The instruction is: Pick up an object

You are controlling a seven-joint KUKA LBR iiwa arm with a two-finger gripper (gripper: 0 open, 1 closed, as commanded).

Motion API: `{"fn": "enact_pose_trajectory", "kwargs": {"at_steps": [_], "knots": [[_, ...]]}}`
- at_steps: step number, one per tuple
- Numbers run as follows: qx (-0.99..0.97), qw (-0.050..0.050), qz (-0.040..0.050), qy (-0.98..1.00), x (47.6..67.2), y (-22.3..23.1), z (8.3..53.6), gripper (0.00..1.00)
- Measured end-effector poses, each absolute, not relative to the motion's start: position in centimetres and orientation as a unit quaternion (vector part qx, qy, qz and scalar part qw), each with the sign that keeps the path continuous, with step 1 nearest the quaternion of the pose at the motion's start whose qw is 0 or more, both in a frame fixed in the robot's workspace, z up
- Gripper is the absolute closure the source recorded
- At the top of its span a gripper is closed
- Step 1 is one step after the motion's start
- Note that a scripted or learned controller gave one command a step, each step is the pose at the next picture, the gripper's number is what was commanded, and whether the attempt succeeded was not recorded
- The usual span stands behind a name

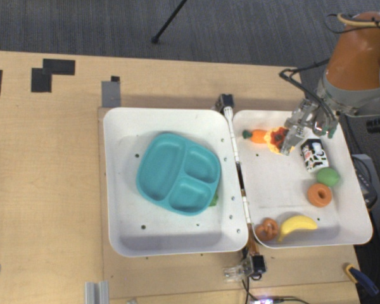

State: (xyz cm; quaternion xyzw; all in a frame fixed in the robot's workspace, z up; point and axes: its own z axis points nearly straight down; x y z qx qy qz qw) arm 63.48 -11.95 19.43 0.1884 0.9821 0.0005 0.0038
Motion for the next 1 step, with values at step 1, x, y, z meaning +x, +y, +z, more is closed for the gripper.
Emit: {"fn": "enact_pose_trajectory", "kwargs": {"at_steps": [1], "knots": [[0.03,0.003,0.0001,1.0,62.54,-11.63,19.9,1.0]]}}
